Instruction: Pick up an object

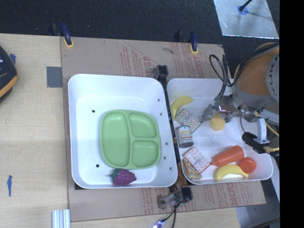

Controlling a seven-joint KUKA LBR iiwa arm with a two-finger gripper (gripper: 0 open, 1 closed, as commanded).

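My gripper [217, 113] hangs over the upper middle of the right bin [202, 85], at the end of the grey arm with the orange band [254, 75]. A small round yellow object [217, 123] lies right below it, too close for me to tell whether they touch. Elsewhere in this bin lie a yellow banana [180, 104], a patterned packet [188, 120], a small can [184, 136], a cracker box [195, 160], an orange carrot [227, 155], a red tomato [247, 165] and a second banana [230, 173].
The left bin [80, 94] holds a green divided plate [129, 138] and a purple bunch of grapes [123, 176] at its near edge. Black cables [219, 68] loop beside the arm. Both bins rest on cardboard clamped to the wooden bench.
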